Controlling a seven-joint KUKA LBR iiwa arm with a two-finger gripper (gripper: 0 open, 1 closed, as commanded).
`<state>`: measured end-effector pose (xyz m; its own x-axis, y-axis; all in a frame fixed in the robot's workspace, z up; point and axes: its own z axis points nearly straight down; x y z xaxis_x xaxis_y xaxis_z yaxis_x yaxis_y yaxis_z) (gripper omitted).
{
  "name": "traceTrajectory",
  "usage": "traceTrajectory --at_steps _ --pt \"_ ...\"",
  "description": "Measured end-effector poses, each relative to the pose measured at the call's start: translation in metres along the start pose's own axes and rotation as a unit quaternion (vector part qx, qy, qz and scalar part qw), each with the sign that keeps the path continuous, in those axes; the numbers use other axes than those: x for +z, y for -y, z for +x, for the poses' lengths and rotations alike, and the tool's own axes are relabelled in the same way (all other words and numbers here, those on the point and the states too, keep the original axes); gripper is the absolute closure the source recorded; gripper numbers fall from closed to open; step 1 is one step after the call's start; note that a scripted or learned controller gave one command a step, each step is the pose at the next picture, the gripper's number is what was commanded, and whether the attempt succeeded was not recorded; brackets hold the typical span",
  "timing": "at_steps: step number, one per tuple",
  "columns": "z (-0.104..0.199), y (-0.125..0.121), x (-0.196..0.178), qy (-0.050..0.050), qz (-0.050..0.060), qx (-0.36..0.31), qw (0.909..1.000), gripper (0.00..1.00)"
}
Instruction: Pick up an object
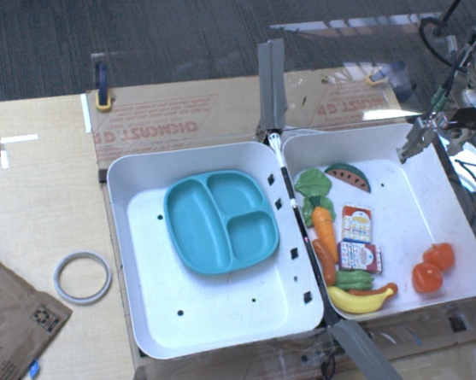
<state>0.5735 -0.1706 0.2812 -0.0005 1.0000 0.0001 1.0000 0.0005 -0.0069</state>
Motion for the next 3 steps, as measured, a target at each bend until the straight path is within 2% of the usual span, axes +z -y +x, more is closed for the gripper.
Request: traceTrajectory --at_steps 1,2,3 --pt "0.042 -0.072 0.079 0.000 -0.001 -0.055 0.9985 0.00" --pt "0.014 -0.086 0.054 0.001 -0.002 -0.099 0.9951 0.00" --pt "0.060 -0.076 0.138 0.000 -0.001 -0.122 0.9925 0.00"
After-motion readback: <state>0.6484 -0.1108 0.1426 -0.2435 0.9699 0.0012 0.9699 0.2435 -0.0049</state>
